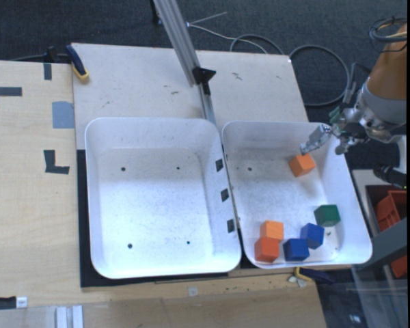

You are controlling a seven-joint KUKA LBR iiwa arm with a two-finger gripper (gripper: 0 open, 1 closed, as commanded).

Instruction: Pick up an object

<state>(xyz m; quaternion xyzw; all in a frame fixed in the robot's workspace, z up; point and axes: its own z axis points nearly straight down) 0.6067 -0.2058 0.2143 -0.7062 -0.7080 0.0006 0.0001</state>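
The left bin (157, 197) offers a wide bare floor. In the right bin (260, 183), the middle floor is open; 1 orange block (301, 164) sits near the top, and 5 blocks (297, 238) crowd the near right corner.

The arm (389, 80) is cut off by the frame edge at 3 o'clock. The gripper (316, 141) is too blurred to read.

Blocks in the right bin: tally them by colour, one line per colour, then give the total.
Orange blocks: 3
Blue blocks: 2
Green block: 1
Total: 6
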